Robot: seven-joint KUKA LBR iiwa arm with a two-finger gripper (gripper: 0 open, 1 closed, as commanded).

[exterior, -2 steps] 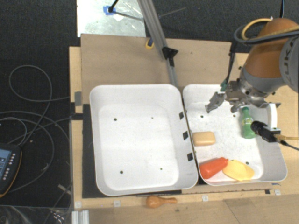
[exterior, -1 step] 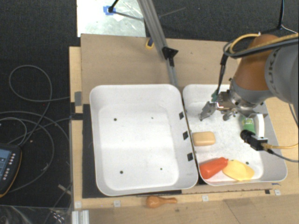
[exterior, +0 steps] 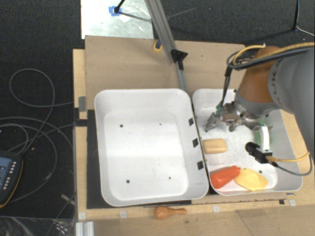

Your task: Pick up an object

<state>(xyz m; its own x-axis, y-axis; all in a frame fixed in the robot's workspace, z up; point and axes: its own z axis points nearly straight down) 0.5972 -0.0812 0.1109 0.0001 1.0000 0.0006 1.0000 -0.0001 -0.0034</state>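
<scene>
A: Over the right bin (exterior: 295,181), the arm (exterior: 280,82) is hanging with the claw (exterior: 224,121) low, just above the tan block (exterior: 215,146). Can't tell whether the claw is released or clenched, since the wrist is blocking it. Nothing is showing between its tips.

B: Candidates?

A: All are sitting in the right bin. The tan block is lying against the left wall, nearest the claw. An orange piece (exterior: 224,176) and a yellow piece (exterior: 251,179) are lying touching each other at the front. A green and white thing (exterior: 263,137) is lying partly under the arm.

B: Going for the block, I'd guess?

A: Probably. It's standing apart from the others, so it's the clean pick. The wall is sitting close on its left, so I'm suggesting straddling it front to back, not side to side, and coming straight down.

B: Left bin (exterior: 142,146)?

A: Not relevant. An orange-brown thing (exterior: 170,211) is lying on the tabletop (exterior: 128,63) in front of it.
</scene>
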